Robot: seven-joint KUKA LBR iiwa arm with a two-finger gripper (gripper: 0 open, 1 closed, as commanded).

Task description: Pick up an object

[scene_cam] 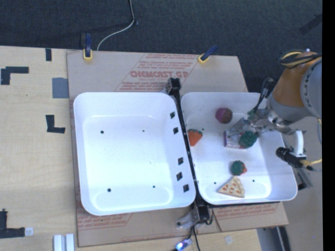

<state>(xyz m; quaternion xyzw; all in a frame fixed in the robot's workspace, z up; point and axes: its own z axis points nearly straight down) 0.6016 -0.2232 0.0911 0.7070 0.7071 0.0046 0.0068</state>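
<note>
In the right-hand bin (261,190), upper middle: the claw (245,133), lowered onto a green lump (248,138) that lies against a small purple-and-grey block (232,139). The lump sits directly at the claw's tip, partly covered by it; whether the claw is spread or pinching the lump cannot be told from this angle.

Arm (298,90): grey with an orange band, entering from the bin's right rim, wrist bent down and leftward into the bin.

Other contents, placed from the green lump:
- dark maroon ball (224,115), up and to the left, apart from it;
- orange-red piece with a green top (194,137), far left, beside the divider between the bins;
- second green ball with a red spot (238,167), just below;
- tan wedge shaped like a pizza slice (232,187), lower still, near the bin's front wall.

Left bin (125,101): white, touching the right bin, both on a cardboard sheet (152,72) over the wooden surface (31,156).
</note>
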